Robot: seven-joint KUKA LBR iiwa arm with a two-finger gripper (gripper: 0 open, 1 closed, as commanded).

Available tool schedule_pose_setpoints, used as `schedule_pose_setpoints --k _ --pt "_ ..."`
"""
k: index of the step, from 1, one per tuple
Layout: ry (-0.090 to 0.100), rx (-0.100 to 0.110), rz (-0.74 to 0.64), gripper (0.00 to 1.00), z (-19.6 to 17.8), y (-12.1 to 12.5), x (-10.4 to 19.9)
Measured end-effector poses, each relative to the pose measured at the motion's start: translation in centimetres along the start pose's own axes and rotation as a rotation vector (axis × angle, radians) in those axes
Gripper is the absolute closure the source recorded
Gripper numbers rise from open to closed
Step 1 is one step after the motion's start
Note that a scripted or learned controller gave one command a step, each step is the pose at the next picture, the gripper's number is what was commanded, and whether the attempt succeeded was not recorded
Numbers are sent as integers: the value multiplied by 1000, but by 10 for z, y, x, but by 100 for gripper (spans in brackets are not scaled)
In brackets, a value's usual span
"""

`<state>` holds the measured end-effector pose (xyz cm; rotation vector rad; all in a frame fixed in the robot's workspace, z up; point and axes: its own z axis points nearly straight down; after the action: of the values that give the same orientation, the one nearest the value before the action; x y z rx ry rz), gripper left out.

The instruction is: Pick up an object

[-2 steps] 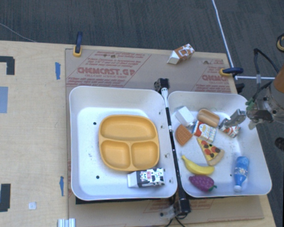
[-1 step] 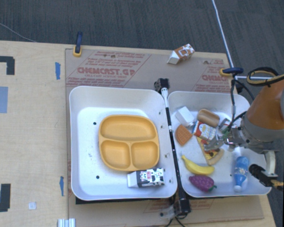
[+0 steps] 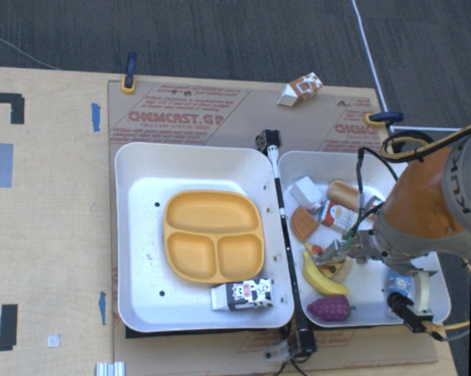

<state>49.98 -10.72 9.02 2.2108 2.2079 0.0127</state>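
Observation:
My gripper [image 3: 340, 253] reaches down into the right bin [image 3: 440, 306], just above the top end of a yellow banana [image 3: 322, 277]. A purple bunch of grapes [image 3: 329, 308] lies at the bin's front. A round brown waffle [image 3: 304, 223], a white box [image 3: 304, 190] and a bottle with a brown cap [image 3: 340, 204] lie behind the gripper. A blue-labelled item [image 3: 399, 285] sits under the arm's wrist. Whatever lies directly under the gripper is partly hidden.
The left bin [image 3: 134, 218] holds a yellow divided plate [image 3: 214, 236] and a cow-patterned carton [image 3: 242, 294] at its front. A small carton [image 3: 301, 89] lies on the board behind the bins. The grey and orange arm [image 3: 428, 205] covers the right bin's right side.

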Motion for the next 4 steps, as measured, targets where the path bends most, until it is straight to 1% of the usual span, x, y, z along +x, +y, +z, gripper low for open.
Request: schedule_pose_setpoints --k 1,2,3,4 --pt "0 -5 0 0 -1 -14 2" --pt "-4 -11 2 100 -12 -12 -1" --pt "7 16 -3 100 -95 -18 53" --pt "7 17 -2 0 -95 -18 52"
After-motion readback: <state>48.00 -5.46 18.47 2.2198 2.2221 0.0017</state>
